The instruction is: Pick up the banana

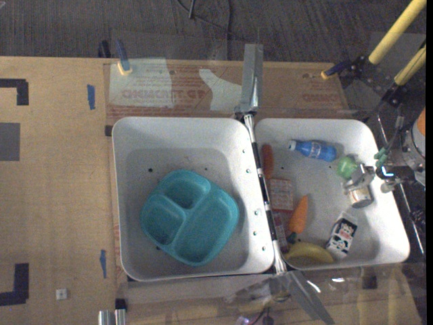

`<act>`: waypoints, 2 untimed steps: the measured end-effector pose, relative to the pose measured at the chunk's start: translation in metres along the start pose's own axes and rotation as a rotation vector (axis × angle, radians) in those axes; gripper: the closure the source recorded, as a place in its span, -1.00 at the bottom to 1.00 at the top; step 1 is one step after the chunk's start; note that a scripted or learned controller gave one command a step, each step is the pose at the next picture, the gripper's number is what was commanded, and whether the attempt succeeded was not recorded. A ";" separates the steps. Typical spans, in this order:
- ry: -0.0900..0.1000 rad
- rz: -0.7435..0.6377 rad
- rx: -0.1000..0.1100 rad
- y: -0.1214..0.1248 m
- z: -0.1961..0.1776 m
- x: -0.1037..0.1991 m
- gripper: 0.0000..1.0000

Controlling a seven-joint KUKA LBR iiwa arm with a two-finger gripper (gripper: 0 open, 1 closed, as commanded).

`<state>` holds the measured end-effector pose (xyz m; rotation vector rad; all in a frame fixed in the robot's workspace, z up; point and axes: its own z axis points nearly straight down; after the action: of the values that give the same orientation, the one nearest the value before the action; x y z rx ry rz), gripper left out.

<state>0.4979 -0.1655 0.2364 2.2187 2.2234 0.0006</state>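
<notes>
Wooden bench (54, 202) (blue-taped) bears two white bins (179, 131) side by side.

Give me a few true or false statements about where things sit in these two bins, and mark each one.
1. The banana lies at the near edge of the right bin. True.
2. The teal divided tray sits in the right bin. False: it is in the left bin.
3. The blue bottle lies at the far side of the right bin. True.
4. The carrot is in the left bin. False: it lies in the right bin, above the banana.
</notes>
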 end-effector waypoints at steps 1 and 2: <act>0.002 -0.305 0.001 -0.019 0.122 0.054 -1.00; 0.004 -0.367 -0.004 -0.016 0.146 0.050 -1.00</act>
<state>0.4818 -0.1153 0.0907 1.7753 2.5908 0.0096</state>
